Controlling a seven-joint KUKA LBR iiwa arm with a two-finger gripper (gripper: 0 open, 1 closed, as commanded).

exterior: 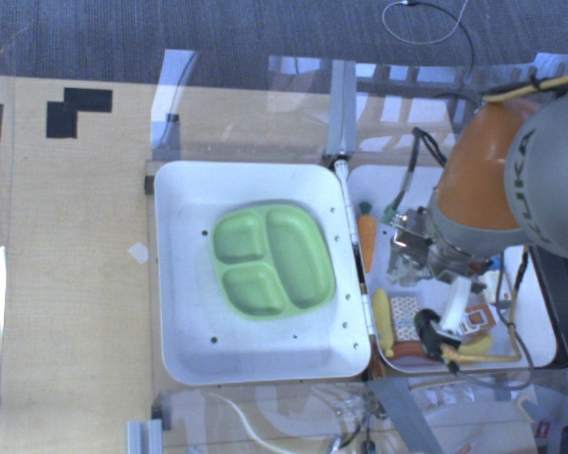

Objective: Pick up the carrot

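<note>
You are looking at the carrot [366, 241] lying along the left wall of the right bin [545, 340], at centre right of the frame, just beside the left bin [185, 253] holding a green plate [270, 259]. The gripper [418, 253] is hanging right of the carrot; whether its fingers are apart cannot be told.

Wooden bench [66, 282] carrying two white bins.

The left bin [185, 348] sits mid-bench; the right bin [540, 343] touches it, toward the bench's right edge. Black marks [76, 110] lie near the far left corner.
</note>
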